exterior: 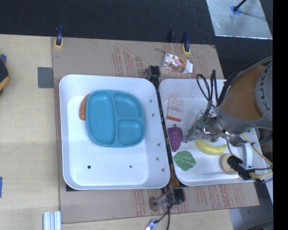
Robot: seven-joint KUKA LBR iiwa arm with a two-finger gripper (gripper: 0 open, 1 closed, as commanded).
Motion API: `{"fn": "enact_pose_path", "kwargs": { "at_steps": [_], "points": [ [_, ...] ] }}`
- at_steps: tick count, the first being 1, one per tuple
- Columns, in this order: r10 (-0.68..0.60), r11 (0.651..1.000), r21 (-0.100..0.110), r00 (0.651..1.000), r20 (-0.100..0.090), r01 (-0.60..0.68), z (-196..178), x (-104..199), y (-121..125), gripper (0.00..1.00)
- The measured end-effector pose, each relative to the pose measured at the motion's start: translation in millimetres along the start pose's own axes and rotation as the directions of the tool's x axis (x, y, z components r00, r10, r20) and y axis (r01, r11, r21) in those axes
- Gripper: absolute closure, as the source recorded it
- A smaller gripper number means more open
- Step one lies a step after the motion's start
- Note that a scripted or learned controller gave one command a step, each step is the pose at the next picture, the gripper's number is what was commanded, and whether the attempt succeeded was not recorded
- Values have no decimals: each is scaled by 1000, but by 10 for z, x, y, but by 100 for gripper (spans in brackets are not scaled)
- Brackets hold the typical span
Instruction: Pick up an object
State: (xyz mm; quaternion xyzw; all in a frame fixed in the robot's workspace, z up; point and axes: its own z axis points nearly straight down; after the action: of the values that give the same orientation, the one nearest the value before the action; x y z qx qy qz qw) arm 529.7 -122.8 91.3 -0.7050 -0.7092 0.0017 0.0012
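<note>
Two bins; gripper [205,128] low in right bin [192,86], just above banana [211,147], likely lining up grab; jaws' state unclear, wrist blocks view; grapes [175,136], leaf [184,160] beside.

A robot lab — bins [67,128] on clamped cardboard [110,51], wooden bench [19,143], taped floor [237,11].
</note>
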Motion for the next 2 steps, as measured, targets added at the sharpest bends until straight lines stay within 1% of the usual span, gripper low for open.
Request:
{"fn": "enact_pose_path", "kwargs": {
  "at_steps": [1, 2],
  "points": [
    [2, 1000, -2, 1000, 0, -2, -20, -294, 632, 0],
    [0, 1000, -1, 1000, -1, 0, -123, -300, 633, 100]
  ]
}}
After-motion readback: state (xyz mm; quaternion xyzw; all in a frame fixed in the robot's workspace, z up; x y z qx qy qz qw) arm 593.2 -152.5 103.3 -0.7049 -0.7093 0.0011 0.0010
